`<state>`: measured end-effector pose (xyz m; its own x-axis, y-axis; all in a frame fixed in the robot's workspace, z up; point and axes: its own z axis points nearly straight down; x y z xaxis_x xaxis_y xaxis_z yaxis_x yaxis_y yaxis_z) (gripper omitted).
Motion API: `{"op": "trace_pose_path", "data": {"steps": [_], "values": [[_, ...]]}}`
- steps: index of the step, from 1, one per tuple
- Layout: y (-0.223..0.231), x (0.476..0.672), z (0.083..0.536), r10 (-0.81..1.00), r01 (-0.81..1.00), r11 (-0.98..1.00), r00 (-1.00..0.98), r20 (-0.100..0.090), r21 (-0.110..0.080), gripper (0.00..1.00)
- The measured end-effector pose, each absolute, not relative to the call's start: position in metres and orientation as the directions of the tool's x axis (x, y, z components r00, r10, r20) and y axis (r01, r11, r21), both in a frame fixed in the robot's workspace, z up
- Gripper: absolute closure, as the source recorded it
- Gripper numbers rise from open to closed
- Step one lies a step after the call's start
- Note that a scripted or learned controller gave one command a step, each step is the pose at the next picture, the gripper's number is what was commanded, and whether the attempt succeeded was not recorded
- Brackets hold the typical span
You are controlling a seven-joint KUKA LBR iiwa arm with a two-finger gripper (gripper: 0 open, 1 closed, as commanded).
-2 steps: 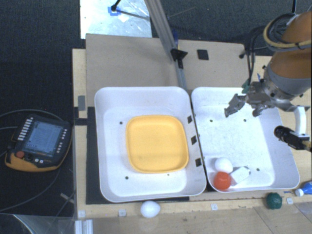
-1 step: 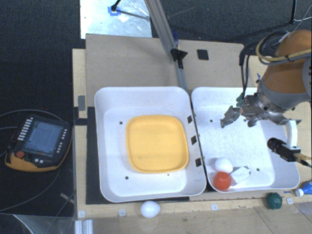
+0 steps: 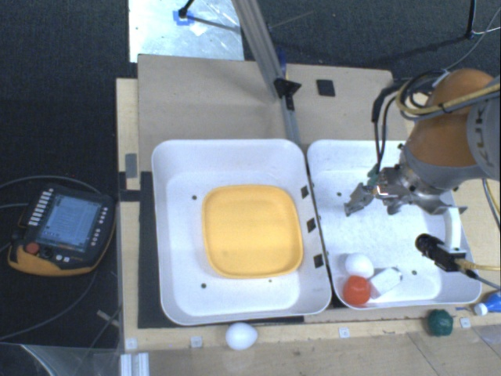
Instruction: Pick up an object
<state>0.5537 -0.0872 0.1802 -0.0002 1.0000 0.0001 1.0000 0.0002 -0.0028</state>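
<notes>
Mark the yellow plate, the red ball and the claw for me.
yellow plate [image 3: 253,230]: camera view, middle of its flat face.
red ball [image 3: 358,290]: camera view, centre of its top.
claw [image 3: 358,204]: camera view, midway between its fingertips.

Tan table bearing two white bins side by side. White egg and green ball near front edge.

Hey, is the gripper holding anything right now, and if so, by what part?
Nothing is held. The gripper hangs over bare floor of the right bin, apart from the white ball and red ball.
</notes>
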Motion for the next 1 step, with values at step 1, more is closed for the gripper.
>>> {"op": "trace_pose_path", "data": {"steps": [1], "values": [[-0.0813, 0.5583, 0.1214, 1.000, 1.000, 0.001, -0.001, 0.000, -0.004, 0.00]]}}
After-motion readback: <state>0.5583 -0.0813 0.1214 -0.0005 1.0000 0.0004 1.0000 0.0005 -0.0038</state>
